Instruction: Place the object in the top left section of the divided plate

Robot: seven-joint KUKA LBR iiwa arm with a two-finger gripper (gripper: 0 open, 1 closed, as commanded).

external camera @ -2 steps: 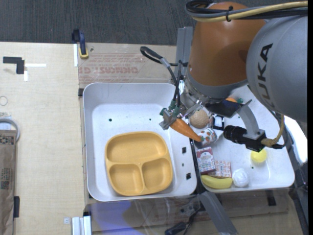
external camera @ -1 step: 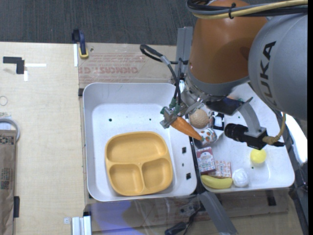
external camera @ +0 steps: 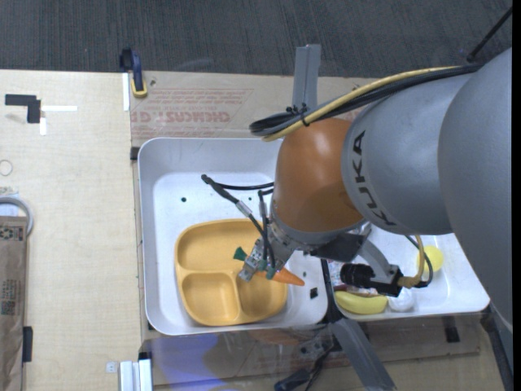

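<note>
The yellow divided plate (external camera: 207, 279) lies in the left white bin (external camera: 155, 218), toward that bin's near edge. The gripper (external camera: 259, 265) hangs over the plate's right side, and whether it is spread or closed cannot be told from here. Just right of the gripper, at the plate's right rim, lies a toy carrot (external camera: 287, 278), orange with a green end (external camera: 241, 254) that seems to belong to it; it may be touching the fingertips, but the view is too cluttered to say. The arm (external camera: 391, 161) crosses above and right of the plate, its grey casing lettered "KUKA". Right of the plate, in the other bin (external camera: 456, 296), lies a yellow banana (external camera: 361, 301). Beyond the plate, cardboard (external camera: 195, 108) carries red mirrored print, not readable.
</note>
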